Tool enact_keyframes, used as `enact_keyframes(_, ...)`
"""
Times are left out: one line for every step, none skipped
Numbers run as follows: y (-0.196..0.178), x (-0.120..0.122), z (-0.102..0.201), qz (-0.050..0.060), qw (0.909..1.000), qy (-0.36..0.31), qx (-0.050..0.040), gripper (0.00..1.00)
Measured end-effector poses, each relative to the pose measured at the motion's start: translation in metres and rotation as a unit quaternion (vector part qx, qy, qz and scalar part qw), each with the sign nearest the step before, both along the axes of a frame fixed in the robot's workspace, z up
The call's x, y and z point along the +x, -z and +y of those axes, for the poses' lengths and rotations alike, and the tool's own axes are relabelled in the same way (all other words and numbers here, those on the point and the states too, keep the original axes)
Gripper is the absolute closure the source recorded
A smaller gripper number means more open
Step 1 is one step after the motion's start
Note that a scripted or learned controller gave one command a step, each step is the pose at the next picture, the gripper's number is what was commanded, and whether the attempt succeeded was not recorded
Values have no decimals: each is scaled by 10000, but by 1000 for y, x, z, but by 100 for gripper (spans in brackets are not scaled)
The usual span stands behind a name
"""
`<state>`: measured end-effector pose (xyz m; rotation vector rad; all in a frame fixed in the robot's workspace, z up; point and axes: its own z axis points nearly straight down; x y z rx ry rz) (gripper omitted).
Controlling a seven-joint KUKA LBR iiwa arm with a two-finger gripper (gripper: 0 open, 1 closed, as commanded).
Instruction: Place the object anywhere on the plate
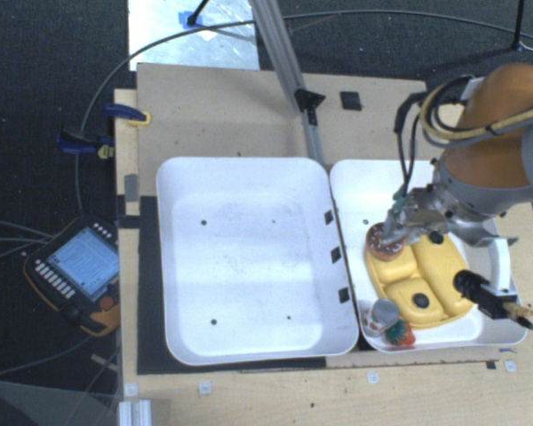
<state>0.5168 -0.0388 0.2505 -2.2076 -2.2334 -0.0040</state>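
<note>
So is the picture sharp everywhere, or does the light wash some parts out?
In the camera view, the left bin is brightly lit and nearly blown out, so its floor shows little detail; the small objects in the right bin look soft and hard to identify; the gripper is slightly blurred; the floor around the bench stays dark.

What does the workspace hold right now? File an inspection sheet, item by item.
Surface: brown bench bearing two white bins; left bin, right bin.
Job's things: yellow plate in right bin; round brown object at its upper-left edge.
Clutter: small grey and red-green items in right bin's near corner.
Grippers: pincer over the brown object; finger state unclear.
Cables: grey and yellow loops on the arm; thin cables on the floor.
Surroundings: pendant left of bench; blue clamp.
</note>
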Motion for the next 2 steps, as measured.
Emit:
enact_keyframes(2, -7, 62, 6, 10000, 1, -2, 100)
enact_keyframes(12, -17, 118, 5, 10000, 12, -5, 100)
